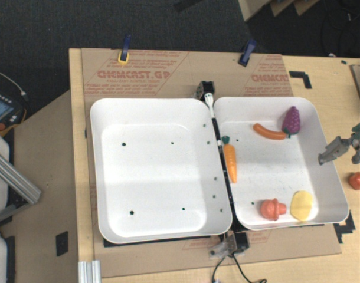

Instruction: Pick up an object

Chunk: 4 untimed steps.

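Note:
The right bin [321, 208] holds several toy foods. An orange carrot [229, 163] lies along its left wall. Toward the back lie an orange-red sausage shape [269, 132] and a purple bunch of grapes [291, 119], almost touching. A red piece [272, 209] and a yellow lemon [301, 205] sit side by side near the front edge. My gripper [335, 150] is at the bin's right rim, grey and partly cut off by the frame edge, apart from every object. Nothing is seen in it.
The left bin [109, 122] sits beside the right one, a black hinge strip [218, 152] between them. Both rest on a cardboard sheet [162, 69] held by clamps at the back. A small orange-red patch [355, 181] shows right of the bin.

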Available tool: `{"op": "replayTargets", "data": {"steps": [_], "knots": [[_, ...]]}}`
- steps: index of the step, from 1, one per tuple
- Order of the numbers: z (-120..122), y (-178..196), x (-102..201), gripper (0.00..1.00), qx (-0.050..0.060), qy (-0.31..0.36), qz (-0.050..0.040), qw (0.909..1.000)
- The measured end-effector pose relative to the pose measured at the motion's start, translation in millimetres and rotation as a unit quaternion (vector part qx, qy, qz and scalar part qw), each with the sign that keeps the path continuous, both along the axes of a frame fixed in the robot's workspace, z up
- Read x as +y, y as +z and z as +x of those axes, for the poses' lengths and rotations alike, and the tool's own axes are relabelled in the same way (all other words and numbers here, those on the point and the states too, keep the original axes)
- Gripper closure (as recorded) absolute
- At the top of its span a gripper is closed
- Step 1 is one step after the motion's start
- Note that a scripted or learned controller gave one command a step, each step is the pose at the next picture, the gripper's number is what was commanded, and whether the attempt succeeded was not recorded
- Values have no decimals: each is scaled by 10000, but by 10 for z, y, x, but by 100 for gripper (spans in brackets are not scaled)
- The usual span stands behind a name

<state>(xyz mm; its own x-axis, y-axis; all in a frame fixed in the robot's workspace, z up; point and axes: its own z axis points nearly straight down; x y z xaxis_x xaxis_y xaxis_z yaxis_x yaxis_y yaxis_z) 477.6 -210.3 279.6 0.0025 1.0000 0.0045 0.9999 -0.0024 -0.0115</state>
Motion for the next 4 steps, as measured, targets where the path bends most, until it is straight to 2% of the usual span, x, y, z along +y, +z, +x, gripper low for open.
{"op": "replayTargets", "data": {"steps": [1,2,3,4], "knots": [[21,358,-142,0,-79,11,-40,10000],[30,2133,533,0,-166,49,-49,9998],[7,435,721,0,7,12,-2,10000],[56,902,45,0,-95,-10,-52,9999]]}}
